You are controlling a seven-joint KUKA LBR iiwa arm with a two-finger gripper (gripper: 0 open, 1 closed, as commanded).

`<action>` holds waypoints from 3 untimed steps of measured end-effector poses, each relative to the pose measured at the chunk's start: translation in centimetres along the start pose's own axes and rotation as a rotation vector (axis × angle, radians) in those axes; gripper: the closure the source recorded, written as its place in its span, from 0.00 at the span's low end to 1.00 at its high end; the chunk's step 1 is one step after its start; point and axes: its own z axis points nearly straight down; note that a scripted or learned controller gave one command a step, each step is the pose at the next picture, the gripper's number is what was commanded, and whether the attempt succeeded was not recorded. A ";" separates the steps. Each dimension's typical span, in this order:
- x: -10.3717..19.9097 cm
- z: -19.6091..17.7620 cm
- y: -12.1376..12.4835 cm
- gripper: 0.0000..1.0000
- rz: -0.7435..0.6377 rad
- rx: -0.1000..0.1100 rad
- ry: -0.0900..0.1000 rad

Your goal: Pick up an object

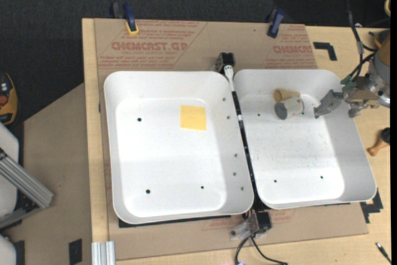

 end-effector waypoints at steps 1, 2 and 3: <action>-2.2 11.7 3.5 0.00 -0.002 0.002 0.008; -2.3 10.1 3.5 1.00 -0.003 -0.001 0.002; -2.5 12.1 9.2 1.00 -0.003 -0.006 -0.002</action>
